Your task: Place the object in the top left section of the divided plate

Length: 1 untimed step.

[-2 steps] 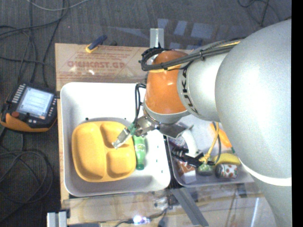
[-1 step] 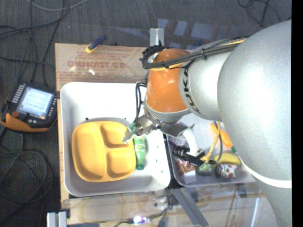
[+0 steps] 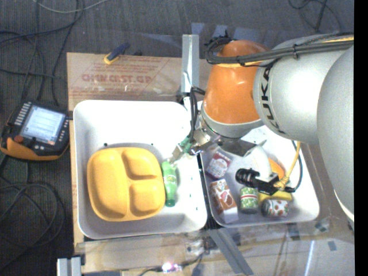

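Two shallow white bins sit side by side below us. We see the yellow divided plastic plate (image 3: 125,183) in the left bin (image 3: 103,117), and a small green plastic bottle (image 3: 170,183) lying just beside the plate's right edge, on the bin floor. Our two-finger gripper (image 3: 183,149) hangs just above the bottle's top end; we cannot tell how it is set. The right bin (image 3: 307,203) holds several small cans and packets (image 3: 221,195).
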Available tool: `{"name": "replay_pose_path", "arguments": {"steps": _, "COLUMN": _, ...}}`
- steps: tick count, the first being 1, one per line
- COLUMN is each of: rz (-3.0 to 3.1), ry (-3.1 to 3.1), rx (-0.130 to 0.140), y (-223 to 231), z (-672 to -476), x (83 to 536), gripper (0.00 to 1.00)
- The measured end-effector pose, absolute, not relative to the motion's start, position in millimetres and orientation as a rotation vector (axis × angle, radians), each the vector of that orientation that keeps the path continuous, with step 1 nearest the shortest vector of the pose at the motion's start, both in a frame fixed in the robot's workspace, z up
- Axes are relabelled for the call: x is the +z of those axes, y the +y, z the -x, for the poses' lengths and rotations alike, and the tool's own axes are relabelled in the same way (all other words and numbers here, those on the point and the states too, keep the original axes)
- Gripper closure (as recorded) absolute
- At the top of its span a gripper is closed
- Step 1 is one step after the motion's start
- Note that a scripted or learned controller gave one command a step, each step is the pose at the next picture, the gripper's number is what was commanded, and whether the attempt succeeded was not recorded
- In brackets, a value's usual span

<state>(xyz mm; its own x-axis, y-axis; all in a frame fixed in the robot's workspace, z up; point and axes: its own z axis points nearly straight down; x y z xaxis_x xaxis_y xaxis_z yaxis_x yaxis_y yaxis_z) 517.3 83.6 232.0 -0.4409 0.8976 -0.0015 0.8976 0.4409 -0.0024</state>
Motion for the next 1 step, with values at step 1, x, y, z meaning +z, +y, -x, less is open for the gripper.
{"name": "replay_pose_path", "arguments": {"steps": 1, "rz": -2.180, "ry": 2.266, "rx": -0.008, "y": 87.3, "z": -489.2, "x": 181.9, "gripper": 1.00}}
